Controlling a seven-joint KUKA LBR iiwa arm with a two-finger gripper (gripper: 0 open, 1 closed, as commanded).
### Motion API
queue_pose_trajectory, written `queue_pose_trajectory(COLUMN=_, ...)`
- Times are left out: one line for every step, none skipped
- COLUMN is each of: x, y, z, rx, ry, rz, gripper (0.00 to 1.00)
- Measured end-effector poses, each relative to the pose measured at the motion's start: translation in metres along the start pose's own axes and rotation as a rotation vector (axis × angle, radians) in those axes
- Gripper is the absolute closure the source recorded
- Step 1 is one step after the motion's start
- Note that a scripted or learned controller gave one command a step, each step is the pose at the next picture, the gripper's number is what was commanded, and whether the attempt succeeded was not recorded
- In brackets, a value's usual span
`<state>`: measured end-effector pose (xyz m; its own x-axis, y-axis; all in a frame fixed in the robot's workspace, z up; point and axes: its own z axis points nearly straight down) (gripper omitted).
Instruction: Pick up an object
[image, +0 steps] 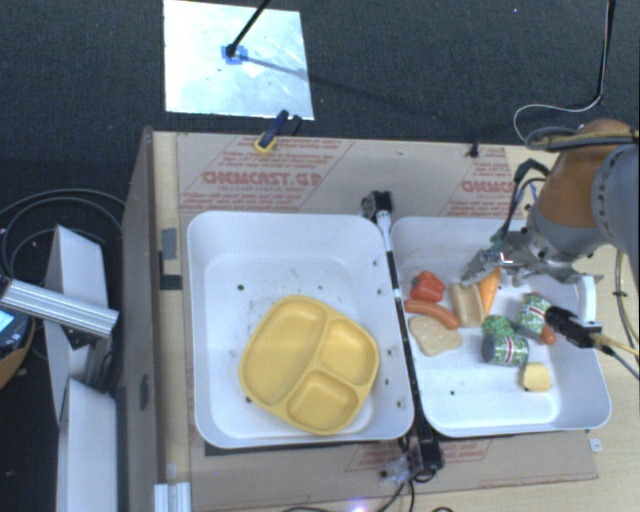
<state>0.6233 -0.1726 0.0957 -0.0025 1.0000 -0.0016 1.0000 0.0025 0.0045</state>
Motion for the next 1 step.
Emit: queue_pose_trajectory(x=-0.0002, y=0.0008, z=-0.0106, rx=-0.002, ry=0.000, rz=-0.001, gripper=1.00)
